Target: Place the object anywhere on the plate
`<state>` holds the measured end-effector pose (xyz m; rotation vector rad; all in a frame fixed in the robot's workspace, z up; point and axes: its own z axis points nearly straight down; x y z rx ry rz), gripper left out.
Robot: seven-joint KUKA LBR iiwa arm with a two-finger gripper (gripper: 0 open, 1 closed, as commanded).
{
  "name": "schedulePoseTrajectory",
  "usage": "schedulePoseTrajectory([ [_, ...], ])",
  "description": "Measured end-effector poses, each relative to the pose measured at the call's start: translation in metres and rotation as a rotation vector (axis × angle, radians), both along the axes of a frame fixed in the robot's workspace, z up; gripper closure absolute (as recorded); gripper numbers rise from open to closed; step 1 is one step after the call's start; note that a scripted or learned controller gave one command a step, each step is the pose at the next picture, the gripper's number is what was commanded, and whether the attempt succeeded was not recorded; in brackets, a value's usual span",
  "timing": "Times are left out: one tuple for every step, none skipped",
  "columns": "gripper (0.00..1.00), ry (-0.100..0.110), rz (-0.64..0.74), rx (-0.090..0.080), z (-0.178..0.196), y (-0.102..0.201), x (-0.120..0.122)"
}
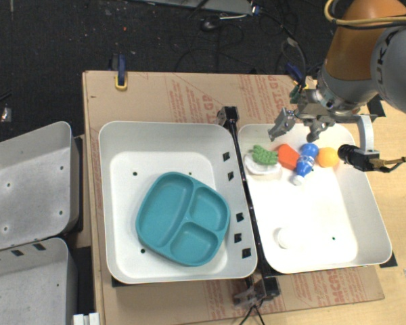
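Left bin: one teal plate, three compartments
Right bin: four toys; green piece, orange block, blue bottle, orange ball
Hand: fingers spread; above toys, pinching nothing

A: What do the surfaces look like?

B: The teal divided plate is smooth plastic with a soft sheen. Both white bins look like matt moulded plastic.

A: And under them?

B: The worktop is printed brown cardboard, dull and flat. The arm's orange band is glossy; the gripper is bare grey metal. The orange ball looks smooth.
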<state>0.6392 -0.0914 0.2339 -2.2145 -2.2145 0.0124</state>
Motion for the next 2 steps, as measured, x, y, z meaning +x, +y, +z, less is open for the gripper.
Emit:
schedulePoseTrajectory([
  [0.0, -0.013, 0.002, -0.001, 0.008, 0.0, 0.002],
  [0.0, -0.009, 0.0, -0.002, -0.036, 0.001, -0.001],
])
